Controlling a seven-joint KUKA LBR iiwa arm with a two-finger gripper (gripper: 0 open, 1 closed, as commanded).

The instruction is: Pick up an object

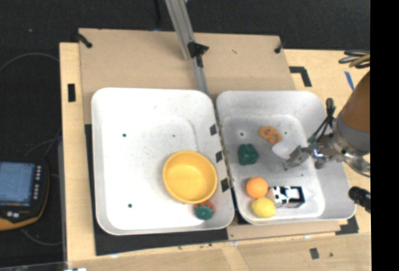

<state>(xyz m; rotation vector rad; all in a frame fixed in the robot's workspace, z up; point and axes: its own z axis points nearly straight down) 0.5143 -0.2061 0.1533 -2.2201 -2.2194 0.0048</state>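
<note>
The gripper (298,159) hung over the right bin (262,101), its jaws spread apart and holding nothing. Just left of it lay a pale white object (282,149), long axis slanting toward the orange ring (270,133) up-left; further detail was unclear.

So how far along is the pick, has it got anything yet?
Done: the arm has reached into the right bin. In hand: the gripper sits low beside a pale object; nothing is visibly gripped. Left: close on something and lift. The orange ball, lemon and green block lie untouched.
</note>
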